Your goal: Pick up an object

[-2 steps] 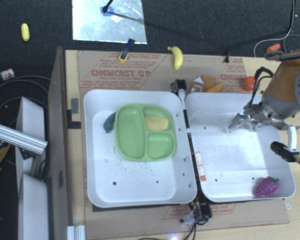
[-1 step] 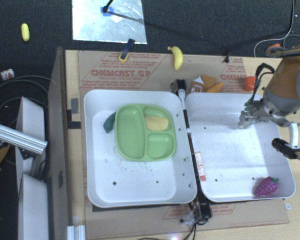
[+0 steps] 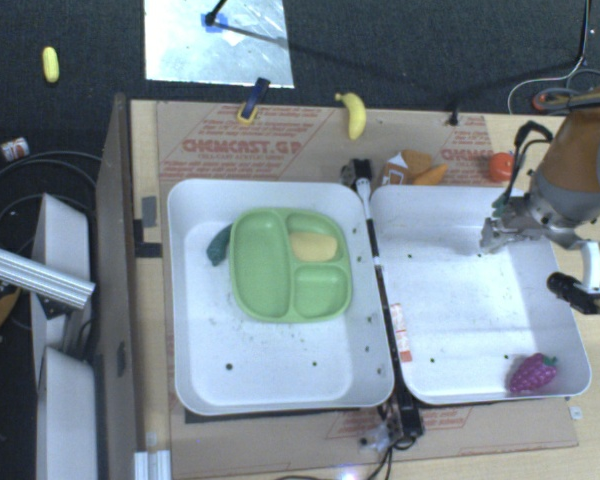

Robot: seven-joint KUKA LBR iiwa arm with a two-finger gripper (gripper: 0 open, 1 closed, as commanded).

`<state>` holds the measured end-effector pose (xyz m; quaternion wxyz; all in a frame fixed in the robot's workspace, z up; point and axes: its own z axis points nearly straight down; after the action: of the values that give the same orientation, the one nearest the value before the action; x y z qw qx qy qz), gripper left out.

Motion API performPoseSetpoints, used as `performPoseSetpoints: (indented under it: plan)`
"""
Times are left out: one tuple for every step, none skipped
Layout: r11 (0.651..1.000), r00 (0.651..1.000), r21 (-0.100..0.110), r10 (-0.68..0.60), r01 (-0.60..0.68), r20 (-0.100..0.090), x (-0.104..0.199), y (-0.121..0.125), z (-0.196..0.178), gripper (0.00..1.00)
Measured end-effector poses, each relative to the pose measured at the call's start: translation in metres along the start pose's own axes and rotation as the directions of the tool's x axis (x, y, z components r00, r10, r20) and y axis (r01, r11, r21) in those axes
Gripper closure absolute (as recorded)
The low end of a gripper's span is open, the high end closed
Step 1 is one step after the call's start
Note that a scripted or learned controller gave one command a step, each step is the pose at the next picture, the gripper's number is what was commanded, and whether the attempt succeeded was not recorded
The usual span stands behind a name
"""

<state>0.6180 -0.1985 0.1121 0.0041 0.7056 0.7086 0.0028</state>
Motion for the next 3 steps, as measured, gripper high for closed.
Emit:
performPoseSetpoints:
  plan:
    - [1.000, 1.000, 0.013, 0.004, -0.004, -0.003, 0.017, -0.061, 0.029, 1.00]
    - [1.000, 1.000, 0.006, 0.003, -0.003, -0.001, 0.016, -0.058, 0.017, 1.00]
    - [1.000, 1.000, 0.004, 0.002, -0.002, 0.000, 0.016, -0.057, 0.006, 1.00]
